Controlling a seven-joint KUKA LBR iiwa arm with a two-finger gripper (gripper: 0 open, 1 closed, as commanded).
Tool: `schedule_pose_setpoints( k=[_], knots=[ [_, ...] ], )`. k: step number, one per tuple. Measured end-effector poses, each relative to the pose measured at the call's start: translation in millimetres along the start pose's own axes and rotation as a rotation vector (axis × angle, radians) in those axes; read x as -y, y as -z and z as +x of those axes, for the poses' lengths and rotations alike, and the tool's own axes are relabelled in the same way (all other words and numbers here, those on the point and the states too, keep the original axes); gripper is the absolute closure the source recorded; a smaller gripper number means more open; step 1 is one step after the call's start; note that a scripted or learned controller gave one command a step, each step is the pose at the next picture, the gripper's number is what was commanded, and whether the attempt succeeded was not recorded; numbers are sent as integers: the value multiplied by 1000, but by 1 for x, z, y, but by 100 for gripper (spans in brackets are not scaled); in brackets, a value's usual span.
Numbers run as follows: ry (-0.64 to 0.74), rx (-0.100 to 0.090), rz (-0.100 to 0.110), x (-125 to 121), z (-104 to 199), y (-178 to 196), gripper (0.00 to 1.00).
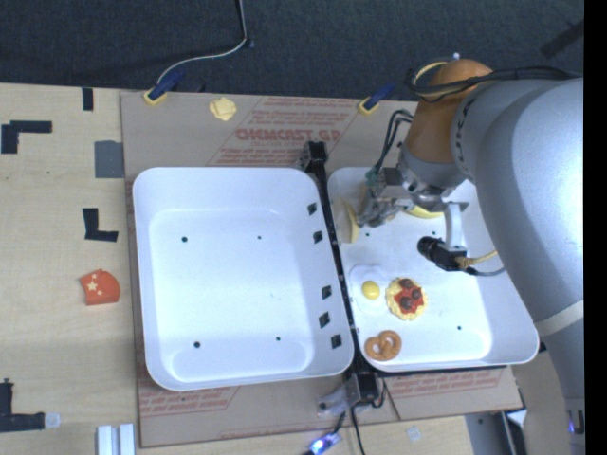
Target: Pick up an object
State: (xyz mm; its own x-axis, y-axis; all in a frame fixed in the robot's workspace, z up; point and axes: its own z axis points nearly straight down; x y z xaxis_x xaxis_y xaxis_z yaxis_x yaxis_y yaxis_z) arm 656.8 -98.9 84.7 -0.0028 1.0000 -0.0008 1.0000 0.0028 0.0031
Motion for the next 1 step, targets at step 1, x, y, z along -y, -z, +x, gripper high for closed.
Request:
schedule_pose_setpoints(
  k=[1],
  knots=[
    [-3, 0, 6, 53, 3, 0, 100]
  ],
)
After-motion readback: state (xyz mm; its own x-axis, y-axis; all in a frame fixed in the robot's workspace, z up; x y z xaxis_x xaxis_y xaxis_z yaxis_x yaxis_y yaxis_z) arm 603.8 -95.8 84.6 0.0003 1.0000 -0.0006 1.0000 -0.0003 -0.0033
